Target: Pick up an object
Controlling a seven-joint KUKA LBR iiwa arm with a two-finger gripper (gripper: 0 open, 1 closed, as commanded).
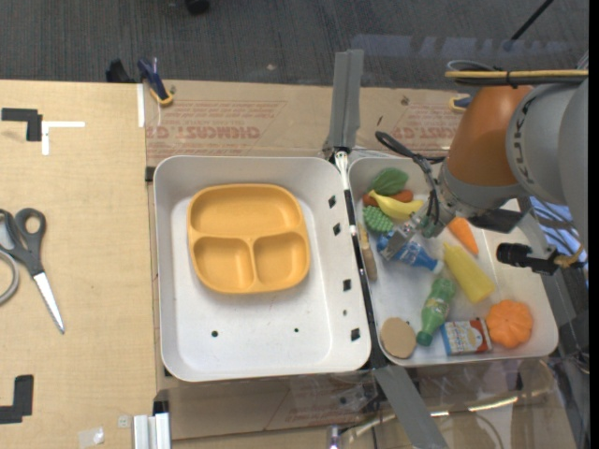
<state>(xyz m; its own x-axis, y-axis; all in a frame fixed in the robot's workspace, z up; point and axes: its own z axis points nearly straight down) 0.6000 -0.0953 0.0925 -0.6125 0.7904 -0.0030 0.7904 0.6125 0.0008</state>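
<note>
Reaching in from the right, the grey arm (552, 138) with its orange band (482, 143) hangs over the upper part of the right bin (543, 340), and the gripper (429, 221) sits low among the toys there. Whether it is spread or pinched together cannot be told, as the wrist hides that part.

Just beside the gripper, on its left, lies a yellow banana (398, 204), with a green leafy piece (388, 180) above it and a green ridged piece (377, 219) a little farther left. Just below the gripper rests a blue and silver packet (407, 249). On its right is an orange carrot (463, 235). Below that a yellow bottle (468, 272) lies tilted, and a green bottle (435, 309) lies beside it. Farther down, near the bin's lower edge, are a round tan disc (399, 337), a small red and white carton (465, 337) and an orange pumpkin (510, 323).

Well apart to the gripper's left, the left bin (178, 325) holds a yellow divided plate (249, 237). Far left, on the bench, lies a pair of scissors (36, 265).
</note>
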